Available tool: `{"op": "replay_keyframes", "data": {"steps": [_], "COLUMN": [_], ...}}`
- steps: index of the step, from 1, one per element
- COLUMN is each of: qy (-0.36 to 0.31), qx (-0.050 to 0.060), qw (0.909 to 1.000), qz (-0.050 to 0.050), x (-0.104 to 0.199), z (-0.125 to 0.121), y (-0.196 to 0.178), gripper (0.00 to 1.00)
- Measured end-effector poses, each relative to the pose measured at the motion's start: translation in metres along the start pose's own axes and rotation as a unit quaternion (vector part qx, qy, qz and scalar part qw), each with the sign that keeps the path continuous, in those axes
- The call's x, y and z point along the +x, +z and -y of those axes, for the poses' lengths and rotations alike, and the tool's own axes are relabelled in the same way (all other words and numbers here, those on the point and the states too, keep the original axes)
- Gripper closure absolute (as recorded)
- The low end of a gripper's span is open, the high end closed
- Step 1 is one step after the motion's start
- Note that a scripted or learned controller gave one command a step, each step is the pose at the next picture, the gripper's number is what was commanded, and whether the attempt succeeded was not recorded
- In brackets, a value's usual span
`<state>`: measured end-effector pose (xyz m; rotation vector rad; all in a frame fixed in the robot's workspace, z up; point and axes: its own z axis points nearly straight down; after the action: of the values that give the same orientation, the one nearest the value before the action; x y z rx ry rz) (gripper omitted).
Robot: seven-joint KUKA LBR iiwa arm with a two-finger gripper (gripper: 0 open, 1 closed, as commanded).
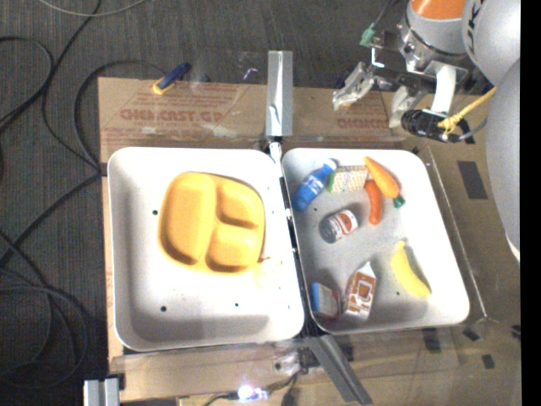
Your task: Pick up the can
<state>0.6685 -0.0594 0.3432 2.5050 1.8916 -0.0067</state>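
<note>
Near the middle of the right bin [439, 227] lies the can [340, 225], tipped on its side with its pale end turned toward the left bin [135, 303] and its red label upward. Everything else is best placed from the can: a blue bottle [311, 188] sits just up and left of it, a small packet [349, 178] just above, two carrots [379, 189] just to its right and well apart from touching it, a banana [409, 271] lower right, a carton [361, 291] below, and a small blue item [324, 298] lower left. Far to the can's left, a yellow tray [214, 221] rests alone in the left bin, probably as clutter kept clear of the picking side. Well above and to the right of the can, beyond the bin's far rim and over the table [203, 108], hangs the end effector [365, 83], its fingers spread apart and pinching nothing. I judge the grasp has not begun: the arm seems parked outside the bin so the camera sees the contents unobstructed. Because the can lies flat with a little open floor around it, a descent with the fingers straddling its round sides looks workable, though it may roll toward the carrots if nudged off centre.
</note>
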Motion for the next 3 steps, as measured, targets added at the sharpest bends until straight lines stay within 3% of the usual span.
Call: {"op": "replay_keyframes", "data": {"steps": [1, 2, 3], "qy": [-0.001, 0.091, 0.098], "qx": [0.002, 0.003, 0.001], "qw": [1.0000, 0.9959, 0.9952], "qz": [0.000, -0.001, 0.000], "x": [0.066, 0.041, -0.020], "z": [0.019, 0.136, 0.102], "y": [0.128, 0.161, 0.097], "gripper": [0.00, 0.00, 0.00]}}
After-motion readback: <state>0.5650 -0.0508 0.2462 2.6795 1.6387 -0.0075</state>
